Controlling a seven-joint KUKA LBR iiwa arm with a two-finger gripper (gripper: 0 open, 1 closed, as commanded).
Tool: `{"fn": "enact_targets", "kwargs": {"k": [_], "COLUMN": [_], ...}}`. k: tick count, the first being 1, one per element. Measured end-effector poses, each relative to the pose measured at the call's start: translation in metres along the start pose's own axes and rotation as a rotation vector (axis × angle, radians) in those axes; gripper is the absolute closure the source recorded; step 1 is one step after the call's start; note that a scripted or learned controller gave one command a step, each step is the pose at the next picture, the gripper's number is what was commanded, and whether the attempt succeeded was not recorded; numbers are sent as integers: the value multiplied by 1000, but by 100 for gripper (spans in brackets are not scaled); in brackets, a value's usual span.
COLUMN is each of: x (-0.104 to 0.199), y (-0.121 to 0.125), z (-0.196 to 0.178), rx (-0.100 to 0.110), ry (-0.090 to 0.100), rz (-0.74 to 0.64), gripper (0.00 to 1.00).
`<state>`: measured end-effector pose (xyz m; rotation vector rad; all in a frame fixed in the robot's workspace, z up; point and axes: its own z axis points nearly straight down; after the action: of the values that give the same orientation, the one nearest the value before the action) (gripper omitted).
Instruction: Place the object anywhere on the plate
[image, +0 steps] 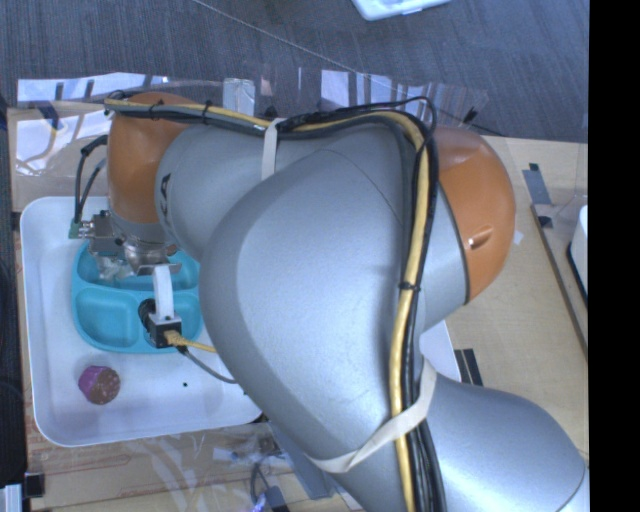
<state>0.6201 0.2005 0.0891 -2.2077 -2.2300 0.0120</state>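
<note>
Mostly arm (330, 300), hiding plate (95, 305), ball (99, 384) nearby

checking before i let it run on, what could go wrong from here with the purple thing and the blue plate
The purple object lies on the white bin floor, outside the blue plate, so a release now would likely place nothing. The gripper sits low over the plate and might knock it. The arm hides much of the bin.

1 fixed camera looks down at a slant from above the bench. The arm (330, 300) reaches in from the right, close under the lens.
</note>
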Motion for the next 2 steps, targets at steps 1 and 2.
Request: {"fn": "enact_targets", "kwargs": {"k": [1, 2], "x": [-35, -89], "y": [34, 30], "z": [-2, 2], "rx": [-3, 16], "ry": [2, 10], "rz": [4, -4], "gripper": [100, 100]}}
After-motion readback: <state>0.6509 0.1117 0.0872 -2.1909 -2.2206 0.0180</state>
